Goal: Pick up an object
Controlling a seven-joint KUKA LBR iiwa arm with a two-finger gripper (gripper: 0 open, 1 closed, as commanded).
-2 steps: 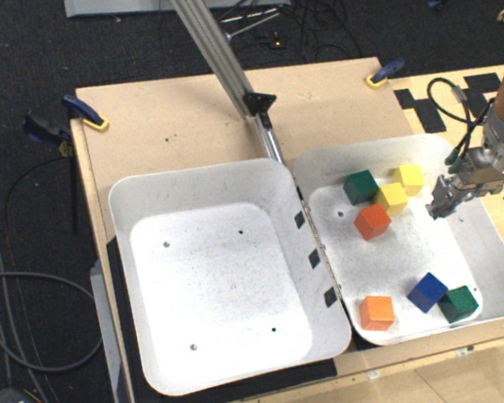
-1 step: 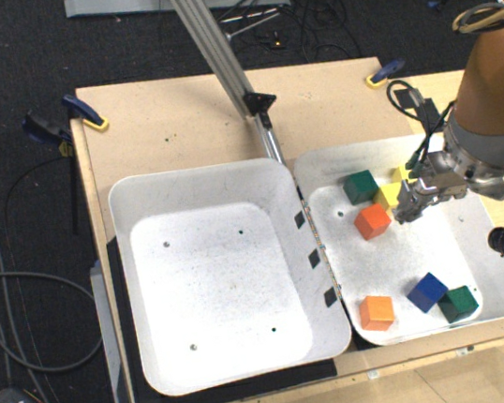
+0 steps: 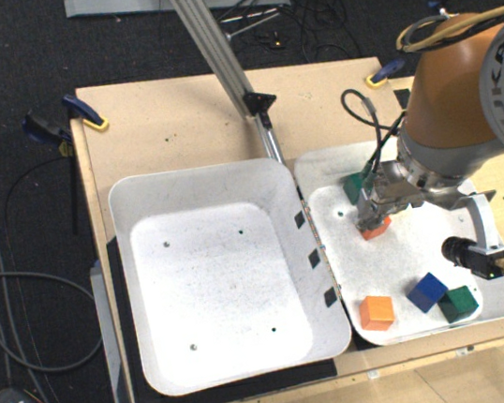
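**Ana:** Bins first, please. Where are the edges, and where is there room?

**Ben:** Two shallow white bins sit side by side on a wooden bench (image 3: 172, 114). The left bin (image 3: 152, 287) has a bare floor. The right bin (image 3: 412, 256) holds every object. Along its near edge lie an orange block (image 3: 377, 312), a blue block (image 3: 428, 292) and a dark green block (image 3: 459, 303), the last two touching. The middle of its floor is open.

**Ana:** And the gripper?

**Ben:** The gripper (image 3: 373, 217) is low over the far left part of the right bin, near the wall shared by both bins. A small red-orange object (image 3: 376, 227) sits right at its tip. I cannot tell whether the fingers are apart or together, or whether they grasp it.

**Ana:** What is hidden?

**Ben:** A green object (image 3: 354, 188) just behind the gripper is partly covered by it. The arm (image 3: 454, 97) hides the bin's far right corner, and its upper part is cut off at the right edge.
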